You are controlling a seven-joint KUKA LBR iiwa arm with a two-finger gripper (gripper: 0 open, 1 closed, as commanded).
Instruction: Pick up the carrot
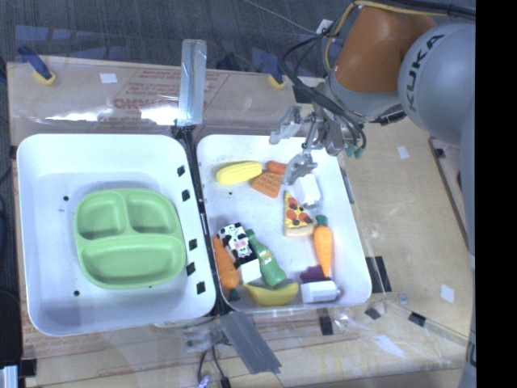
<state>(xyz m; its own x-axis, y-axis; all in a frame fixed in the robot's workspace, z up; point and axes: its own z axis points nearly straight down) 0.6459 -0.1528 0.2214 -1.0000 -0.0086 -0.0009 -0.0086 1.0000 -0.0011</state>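
Note:
The carrot [323,250], orange with a green top, lies lengthwise near the right wall of the right bin [354,217]. My gripper [296,147] hovers over the bin's far end, above and to the left of the carrot and well apart from it. Its fingers [301,166] are open with nothing between them; they hang just above a white block [307,191] and next to an orange wafer [267,185].
The right bin also holds a yellow corn cob [239,172], a pizza slice [296,215], a cow-patterned toy [234,239], a green bottle [267,267], a banana [271,294], a purple-and-white piece [317,286] and a second orange stick [225,263]. A green divided plate [128,239] sits in the left bin [32,217].

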